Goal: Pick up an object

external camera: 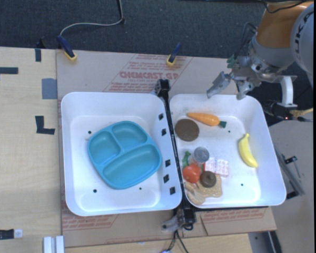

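My gripper hangs over the far rim of the right bin, open, with nothing between its fingers. Below it in that bin lie an orange carrot and a brown round patty. A yellow banana rests near the right wall. Toward the front sit a small grey can, a red tomato, a white packet with red print, a brown donut and a tan flat piece.
The left bin holds a blue divided plate. A black divider clip row runs between the bins. Cardboard lies under both bins, with yellow clamps at its far edge.
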Motion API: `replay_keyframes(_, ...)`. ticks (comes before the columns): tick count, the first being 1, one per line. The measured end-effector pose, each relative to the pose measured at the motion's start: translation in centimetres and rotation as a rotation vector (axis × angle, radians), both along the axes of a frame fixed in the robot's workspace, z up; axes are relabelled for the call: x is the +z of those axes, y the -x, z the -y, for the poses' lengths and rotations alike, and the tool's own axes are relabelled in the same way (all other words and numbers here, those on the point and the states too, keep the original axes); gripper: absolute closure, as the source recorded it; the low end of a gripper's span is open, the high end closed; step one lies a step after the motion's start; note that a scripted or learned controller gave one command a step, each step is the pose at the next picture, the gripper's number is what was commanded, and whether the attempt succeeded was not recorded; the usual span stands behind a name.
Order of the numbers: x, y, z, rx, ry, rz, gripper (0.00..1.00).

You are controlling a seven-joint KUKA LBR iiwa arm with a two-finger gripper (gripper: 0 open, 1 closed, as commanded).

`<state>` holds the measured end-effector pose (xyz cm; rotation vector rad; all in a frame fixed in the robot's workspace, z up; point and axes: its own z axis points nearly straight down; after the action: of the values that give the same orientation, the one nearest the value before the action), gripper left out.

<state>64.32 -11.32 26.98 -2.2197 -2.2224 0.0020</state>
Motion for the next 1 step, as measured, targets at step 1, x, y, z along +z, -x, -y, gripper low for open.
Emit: replay_keyframes(1,-10.35,-0.85,3.58,-0.001,0.000,-0.002,0.00)
